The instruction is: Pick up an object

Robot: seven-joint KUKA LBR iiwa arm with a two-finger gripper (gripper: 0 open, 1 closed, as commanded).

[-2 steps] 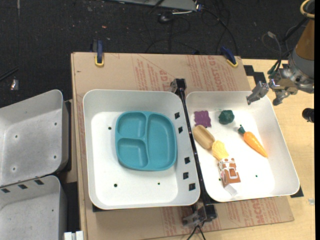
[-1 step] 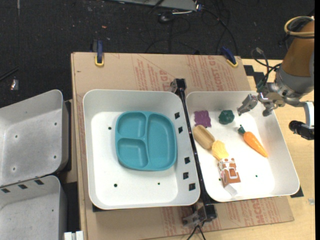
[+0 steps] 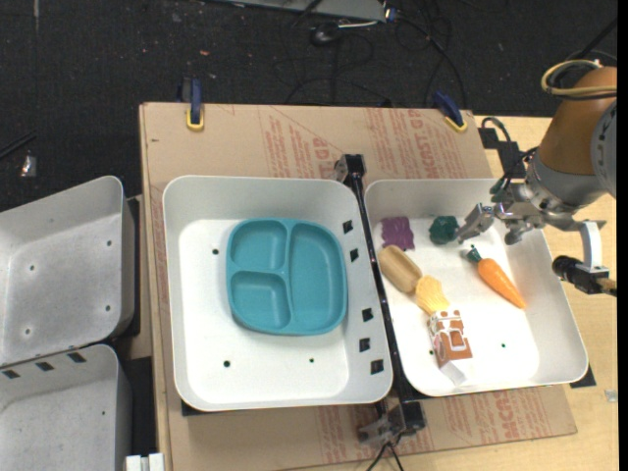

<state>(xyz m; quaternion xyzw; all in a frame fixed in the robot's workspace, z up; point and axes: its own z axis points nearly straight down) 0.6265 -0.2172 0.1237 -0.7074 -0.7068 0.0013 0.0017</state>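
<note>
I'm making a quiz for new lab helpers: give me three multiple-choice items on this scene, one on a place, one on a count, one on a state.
1. Where does the teal plate lie?
A. In the left bin
B. In the right bin
C. On the cardboard outside the bins

2. How many compartments does the plate have?
A. Two
B. Three
C. Five

3. How does the carrot stand to the gripper?
A. Clamped between its fingers
B. Hanging above the bins
C. Lying on the bin floor, apart from it

Answers:
1. A: the plate sits in the middle of the left bin's floor.
2. B: ridges split it into two small sections and one long one.
3. C: the carrot rests on the right bin's floor, below and beside the gripper, with white floor between them.
</note>
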